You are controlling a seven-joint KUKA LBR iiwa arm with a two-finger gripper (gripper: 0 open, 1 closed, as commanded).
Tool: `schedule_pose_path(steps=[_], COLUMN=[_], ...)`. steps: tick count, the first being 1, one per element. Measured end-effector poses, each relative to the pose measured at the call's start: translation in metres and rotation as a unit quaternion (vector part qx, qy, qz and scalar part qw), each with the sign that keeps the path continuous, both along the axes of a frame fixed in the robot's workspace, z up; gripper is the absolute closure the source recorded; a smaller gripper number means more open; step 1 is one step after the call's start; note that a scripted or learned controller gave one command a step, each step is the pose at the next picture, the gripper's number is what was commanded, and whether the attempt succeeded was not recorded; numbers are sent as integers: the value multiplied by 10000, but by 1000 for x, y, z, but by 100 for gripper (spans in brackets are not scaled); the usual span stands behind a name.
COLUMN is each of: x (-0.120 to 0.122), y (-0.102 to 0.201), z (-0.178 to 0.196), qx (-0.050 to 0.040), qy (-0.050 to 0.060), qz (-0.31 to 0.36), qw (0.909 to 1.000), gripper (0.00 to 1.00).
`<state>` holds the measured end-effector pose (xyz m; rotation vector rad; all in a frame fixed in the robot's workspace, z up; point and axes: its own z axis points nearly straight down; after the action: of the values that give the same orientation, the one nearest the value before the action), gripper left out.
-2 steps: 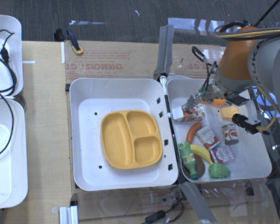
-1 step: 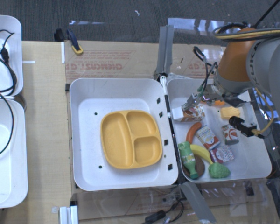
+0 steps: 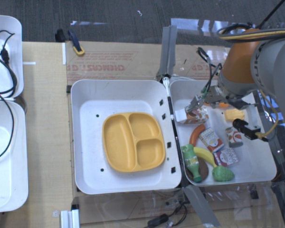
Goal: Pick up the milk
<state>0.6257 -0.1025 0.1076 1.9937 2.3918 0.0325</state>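
- Far left: white tubs (image 3: pixel 4 175) with black cables (image 3: pixel 2 75) looped over them.
- On the brown bench (image 3: pixel 42 127), at the back: a small blue and yellow tool (image 3: pixel 76 42).
- Next, the left bin (image 3: pixel 80 141), with a yellow plate (image 3: pixel 133 141) in the middle, split into three parts.
- Then the right bin (image 3: pixel 263 167), touching the left bin along one side.
- At the near left corner of the right bin: a green bottle (image 3: pixel 190 163) lying down, with a yellow banana (image 3: pixel 205 155) leaning across it.
- Just behind those: an orange-red sausage (image 3: pixel 197 134), tilted.
- Right beside the sausage, near the middle of the right bin: a small white and red carton (image 3: pixel 210 139), lying flat. Probably the milk, though too small to read.
- Near the front wall: a bumpy green veggie (image 3: pixel 223 174), with a flat packet (image 3: pixel 228 156) just behind it.
- Toward the right: a small red and white can (image 3: pixel 235 137) and a yellow block (image 3: pixel 234 114).
- Toward the back of the right bin: a brown and white box (image 3: pixel 197 114), with the gripper (image 3: pixel 202 101) right over it, maybe touching.
- Cannot tell if the gripper is wide or narrow, or holding anything.
- Well apart from the gripper: the white and red carton, untouched.
- Far right: the grey arm (image 3: pixel 273 65) with its orange band, reaching in.
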Motion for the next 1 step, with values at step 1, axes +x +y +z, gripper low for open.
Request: schedule_pose_path(steps=[1], x=[-2], y=[2], z=[0], qx=[-7], qy=[-3], qz=[-163], qw=[9999], gripper=[0])
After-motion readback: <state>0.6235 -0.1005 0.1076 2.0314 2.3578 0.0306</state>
